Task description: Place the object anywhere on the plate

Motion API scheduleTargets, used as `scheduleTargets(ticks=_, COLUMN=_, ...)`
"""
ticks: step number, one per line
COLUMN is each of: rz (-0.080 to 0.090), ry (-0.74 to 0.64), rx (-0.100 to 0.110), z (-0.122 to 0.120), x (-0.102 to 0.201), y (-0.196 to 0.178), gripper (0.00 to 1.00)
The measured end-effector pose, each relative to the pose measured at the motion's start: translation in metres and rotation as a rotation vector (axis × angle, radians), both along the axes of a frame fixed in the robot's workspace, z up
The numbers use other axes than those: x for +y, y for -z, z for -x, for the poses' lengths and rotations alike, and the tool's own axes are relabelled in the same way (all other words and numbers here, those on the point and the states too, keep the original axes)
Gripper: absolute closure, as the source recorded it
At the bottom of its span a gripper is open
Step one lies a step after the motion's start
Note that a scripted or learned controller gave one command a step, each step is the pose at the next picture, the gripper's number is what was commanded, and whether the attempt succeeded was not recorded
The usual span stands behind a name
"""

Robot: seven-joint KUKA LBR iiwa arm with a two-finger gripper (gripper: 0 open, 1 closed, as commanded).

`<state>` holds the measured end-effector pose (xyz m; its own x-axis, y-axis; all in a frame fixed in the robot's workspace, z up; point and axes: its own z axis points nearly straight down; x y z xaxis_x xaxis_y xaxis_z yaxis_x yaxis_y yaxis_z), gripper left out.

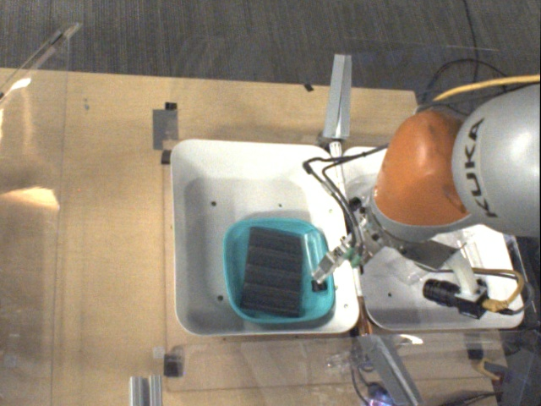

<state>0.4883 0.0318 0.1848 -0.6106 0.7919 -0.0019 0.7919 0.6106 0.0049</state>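
A teal plate [233,256] lies in the front right part of the left white bin [199,227]. On it rests a dark grey ridged block [272,271], lying flat and covering much of the plate. My gripper [324,274] hangs over the plate's right rim, just right of the block and apart from it. The orange and grey wrist [423,176] hides the gripper's upper part.
The right white bin [397,299] lies largely under the arm. A grey metal post [338,100] stands behind the bins. Small dark clamps [166,125] sit on the wooden bench at the left bin's corners. Bare bench lies to the left.
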Motion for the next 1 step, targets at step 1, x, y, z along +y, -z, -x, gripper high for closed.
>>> scheduleTargets(ticks=1, rz=-0.001, ry=-0.001, rx=-0.007, z=-0.0024, x=0.0008, y=-0.0109, gripper=1.00)
